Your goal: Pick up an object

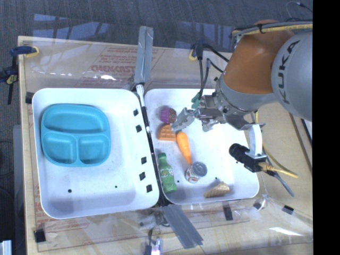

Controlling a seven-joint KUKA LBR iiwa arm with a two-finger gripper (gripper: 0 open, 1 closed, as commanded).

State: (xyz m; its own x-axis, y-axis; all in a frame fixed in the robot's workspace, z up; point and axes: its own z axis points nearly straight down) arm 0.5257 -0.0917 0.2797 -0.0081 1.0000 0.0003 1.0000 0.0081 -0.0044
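Carrot [183, 146]: lies loose at the centre of the right bin [241, 187], unlifted. Waffle piece [167, 133] touches it at ten o'clock; green bottle [167, 172] at seven. Tool [183, 120]: hovers above at twelve, fingers parted, holding nothing. Pick not yet done.

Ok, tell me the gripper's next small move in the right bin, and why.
Probably lower the gripper straight down toward the waffle piece. It hangs over the right bin just above that piece, with the carrot and purple grapes close beside, so a short, careful descent seems best.
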